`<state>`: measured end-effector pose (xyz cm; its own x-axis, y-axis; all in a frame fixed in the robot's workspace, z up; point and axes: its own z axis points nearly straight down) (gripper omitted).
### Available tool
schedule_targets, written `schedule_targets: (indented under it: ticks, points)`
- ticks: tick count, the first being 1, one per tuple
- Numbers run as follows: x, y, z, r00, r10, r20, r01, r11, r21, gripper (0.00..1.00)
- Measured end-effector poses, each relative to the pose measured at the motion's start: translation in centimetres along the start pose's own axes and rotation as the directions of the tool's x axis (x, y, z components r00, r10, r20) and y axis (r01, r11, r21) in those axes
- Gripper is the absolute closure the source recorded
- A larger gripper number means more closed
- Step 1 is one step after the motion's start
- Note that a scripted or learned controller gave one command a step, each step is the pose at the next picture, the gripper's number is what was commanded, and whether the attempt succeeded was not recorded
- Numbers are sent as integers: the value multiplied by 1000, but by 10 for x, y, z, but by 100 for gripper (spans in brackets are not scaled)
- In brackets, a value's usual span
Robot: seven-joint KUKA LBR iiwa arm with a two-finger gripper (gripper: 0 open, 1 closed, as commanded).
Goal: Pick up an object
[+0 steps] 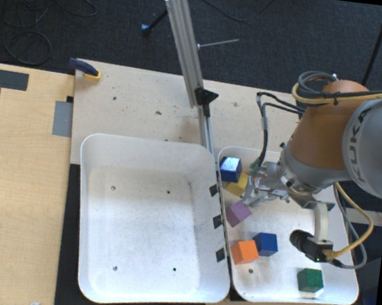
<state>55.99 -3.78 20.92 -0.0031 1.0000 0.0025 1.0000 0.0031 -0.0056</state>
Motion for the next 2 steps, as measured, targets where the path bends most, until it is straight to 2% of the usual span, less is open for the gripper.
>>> schedule_targets:
  ticks: [2]
  points:
    - [94, -55, -16, 1000, -1, 0, 1, 1000, -1, 100]
